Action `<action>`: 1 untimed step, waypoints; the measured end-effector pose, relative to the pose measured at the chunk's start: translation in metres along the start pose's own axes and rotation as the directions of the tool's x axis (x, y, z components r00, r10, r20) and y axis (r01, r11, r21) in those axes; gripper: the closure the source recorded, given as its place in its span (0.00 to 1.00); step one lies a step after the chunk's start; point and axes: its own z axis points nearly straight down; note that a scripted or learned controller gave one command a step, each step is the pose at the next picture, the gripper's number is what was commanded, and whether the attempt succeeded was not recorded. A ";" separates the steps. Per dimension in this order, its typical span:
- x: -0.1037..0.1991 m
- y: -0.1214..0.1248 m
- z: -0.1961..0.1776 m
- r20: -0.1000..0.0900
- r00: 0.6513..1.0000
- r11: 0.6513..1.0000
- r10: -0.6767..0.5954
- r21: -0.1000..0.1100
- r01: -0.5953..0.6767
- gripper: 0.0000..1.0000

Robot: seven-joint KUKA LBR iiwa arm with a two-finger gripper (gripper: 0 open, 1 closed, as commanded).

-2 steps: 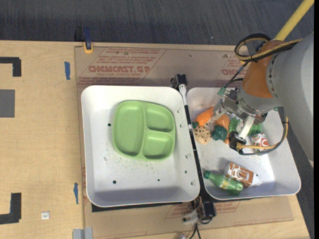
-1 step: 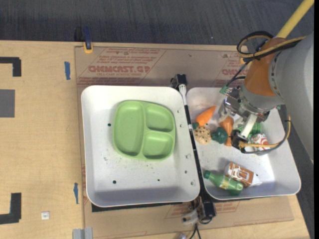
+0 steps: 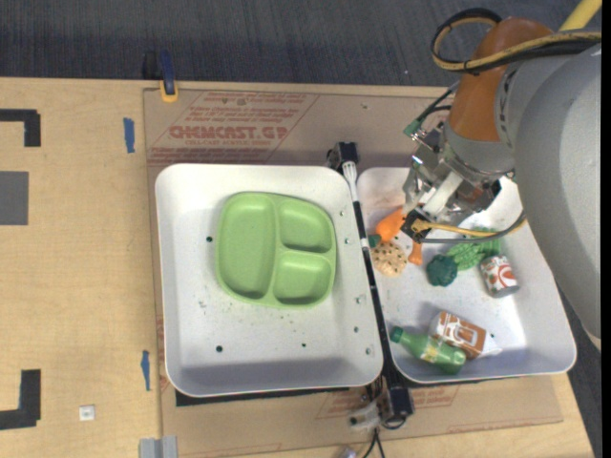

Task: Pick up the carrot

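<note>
The carrot [image 3: 389, 225] is a small orange piece lying near the left wall of the right bin [image 3: 535, 346], just above a speckled cookie [image 3: 389, 256]. My gripper [image 3: 418, 219] hangs low over the bin's upper left part. Its tip is right against the carrot's right end, and the wrist covers the spot where they meet. The grey arm with its orange band [image 3: 496, 74] reaches in from the upper right.
The right bin also holds a broccoli piece [image 3: 444, 271], a red and white can [image 3: 498, 275], a green bottle [image 3: 430, 347] and an orange carton [image 3: 462, 332]. A green divided plate [image 3: 277, 249] lies in the left bin [image 3: 191, 351].
</note>
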 end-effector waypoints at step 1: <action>0.000 0.000 0.000 0.001 1.000 1.000 0.000 0.001 0.000 0.00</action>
